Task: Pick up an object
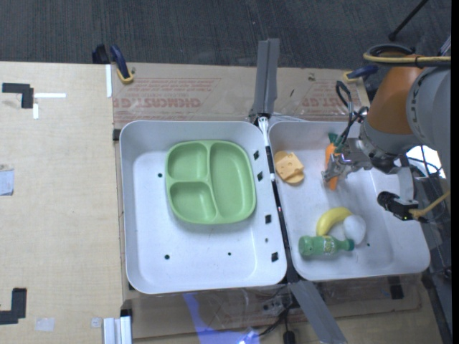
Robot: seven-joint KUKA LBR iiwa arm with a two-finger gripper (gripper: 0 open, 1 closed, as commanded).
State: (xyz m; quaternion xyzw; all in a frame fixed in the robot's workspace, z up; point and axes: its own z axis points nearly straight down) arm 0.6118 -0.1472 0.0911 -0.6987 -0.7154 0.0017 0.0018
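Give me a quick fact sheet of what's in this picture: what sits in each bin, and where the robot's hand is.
left bin: green divided plate
right bin: yellow sponge-like piece, banana, white ball, green bottle lying on its side, orange carrot-like toy
arm: enters from the right, over the right bin
gripper: low at the carrot-like toy; grip cannot be judged
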